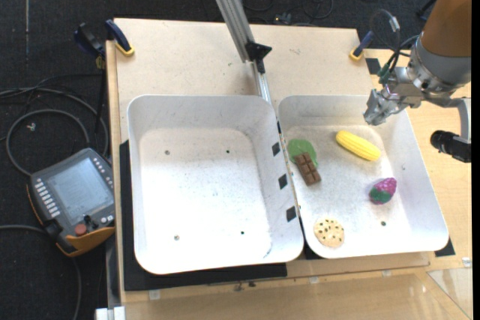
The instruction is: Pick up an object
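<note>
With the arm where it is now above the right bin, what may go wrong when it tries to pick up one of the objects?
1. The end effector hovers near the bin's far wall, beside the yellow corn cob rather than over it; a straight descent would probably miss.
2. The rounded cob may roll away if pushed.
3. The brown chocolate bar lies on the green leaf-shaped piece, so a grasp there may catch both.
</note>
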`<state>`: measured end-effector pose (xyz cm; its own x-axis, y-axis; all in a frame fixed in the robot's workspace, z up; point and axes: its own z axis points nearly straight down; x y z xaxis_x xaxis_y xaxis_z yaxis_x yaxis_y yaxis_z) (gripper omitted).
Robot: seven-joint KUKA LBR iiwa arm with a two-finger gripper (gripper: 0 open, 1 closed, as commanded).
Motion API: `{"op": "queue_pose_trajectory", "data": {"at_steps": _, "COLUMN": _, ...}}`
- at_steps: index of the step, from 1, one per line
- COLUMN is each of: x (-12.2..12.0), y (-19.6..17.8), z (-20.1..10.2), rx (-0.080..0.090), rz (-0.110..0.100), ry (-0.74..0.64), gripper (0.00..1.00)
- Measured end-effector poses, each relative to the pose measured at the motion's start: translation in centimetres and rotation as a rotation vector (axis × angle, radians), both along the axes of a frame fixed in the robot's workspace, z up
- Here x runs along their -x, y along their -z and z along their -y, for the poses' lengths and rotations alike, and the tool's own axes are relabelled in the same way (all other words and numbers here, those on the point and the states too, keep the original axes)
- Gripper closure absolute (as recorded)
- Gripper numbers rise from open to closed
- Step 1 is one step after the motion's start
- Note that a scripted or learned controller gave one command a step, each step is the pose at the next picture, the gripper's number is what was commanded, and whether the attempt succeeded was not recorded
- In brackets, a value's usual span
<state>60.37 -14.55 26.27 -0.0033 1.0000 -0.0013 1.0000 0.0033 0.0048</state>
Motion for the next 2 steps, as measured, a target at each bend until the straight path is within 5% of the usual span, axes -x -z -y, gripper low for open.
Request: {"op": "queue_pose_trajectory", "data": {"at_steps": 2, "x": -0.5, "y": 1.5, "z": -10.2, "rx": -0.002, "rz": -0.004, "ry": -0.004, "gripper": 1.00}}
